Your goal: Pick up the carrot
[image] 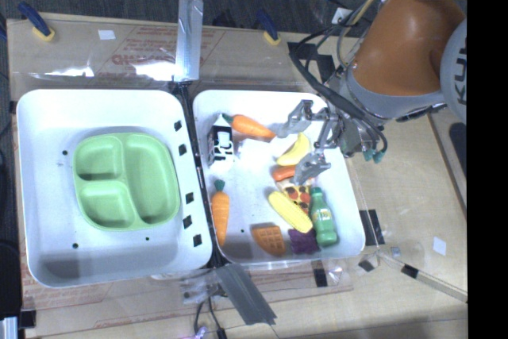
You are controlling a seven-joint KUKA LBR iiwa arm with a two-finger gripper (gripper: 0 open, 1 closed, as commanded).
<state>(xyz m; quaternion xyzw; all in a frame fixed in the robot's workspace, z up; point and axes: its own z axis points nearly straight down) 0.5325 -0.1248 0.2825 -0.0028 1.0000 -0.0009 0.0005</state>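
Observation:
Two carrots lie in the right bin (pixel 349 194). One carrot (pixel 252 126) rests near the bin's back, its green top pointing left. The other carrot (pixel 220 210) lies along the bin's left wall, green top toward the back. My gripper (pixel 305 142) hovers over the middle of the right bin, open, with its fingers spread front to back. One fingertip (pixel 296 118) sits just right of the back carrot's tip. A yellow banana-like piece (pixel 295 148) lies under the gap between the fingers. Nothing is visibly gripped.
A small orange item (pixel 283 172), a yellow corn-like piece (pixel 286 210), a green bottle (pixel 321 217), a purple item (pixel 300 240), a brown waffle (pixel 268 238) and a black-and-white item (pixel 221 145) crowd the right bin. The left bin (pixel 32 171) holds a green divided plate (pixel 125 179).

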